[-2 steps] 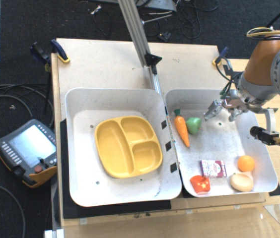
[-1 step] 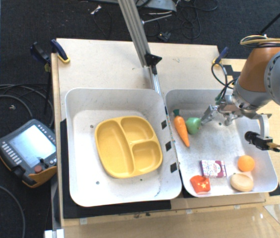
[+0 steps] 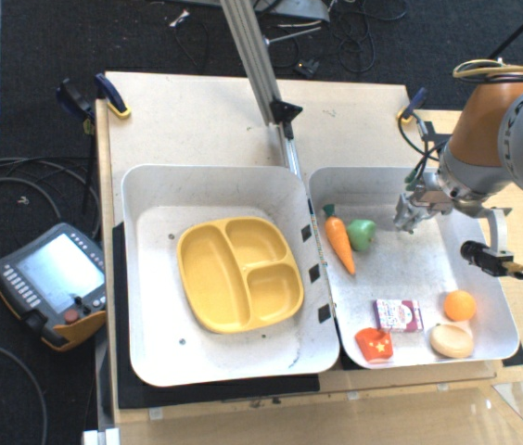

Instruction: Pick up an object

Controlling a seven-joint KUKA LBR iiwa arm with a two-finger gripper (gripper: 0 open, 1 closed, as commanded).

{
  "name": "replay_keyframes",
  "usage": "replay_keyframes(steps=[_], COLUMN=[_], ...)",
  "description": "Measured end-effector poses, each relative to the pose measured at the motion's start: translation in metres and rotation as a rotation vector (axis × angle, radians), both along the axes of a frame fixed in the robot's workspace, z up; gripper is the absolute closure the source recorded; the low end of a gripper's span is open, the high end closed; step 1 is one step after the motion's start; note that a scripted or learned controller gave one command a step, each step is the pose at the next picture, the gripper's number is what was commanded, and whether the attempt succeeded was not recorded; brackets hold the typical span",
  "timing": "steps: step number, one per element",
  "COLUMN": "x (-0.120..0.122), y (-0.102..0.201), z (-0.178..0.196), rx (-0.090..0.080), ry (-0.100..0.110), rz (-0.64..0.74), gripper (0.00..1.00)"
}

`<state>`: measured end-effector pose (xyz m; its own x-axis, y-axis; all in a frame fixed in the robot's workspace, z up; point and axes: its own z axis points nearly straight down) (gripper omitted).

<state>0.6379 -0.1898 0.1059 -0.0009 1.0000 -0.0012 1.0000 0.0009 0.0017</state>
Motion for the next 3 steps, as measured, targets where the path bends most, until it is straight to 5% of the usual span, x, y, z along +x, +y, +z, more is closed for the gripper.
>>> replay_keyframes(steps=[3], x=[-0.009], y=[-0.003], z=[0.152], rx=[-0.001], ry=[-0.005], rz=[0.000], gripper=[1.00])
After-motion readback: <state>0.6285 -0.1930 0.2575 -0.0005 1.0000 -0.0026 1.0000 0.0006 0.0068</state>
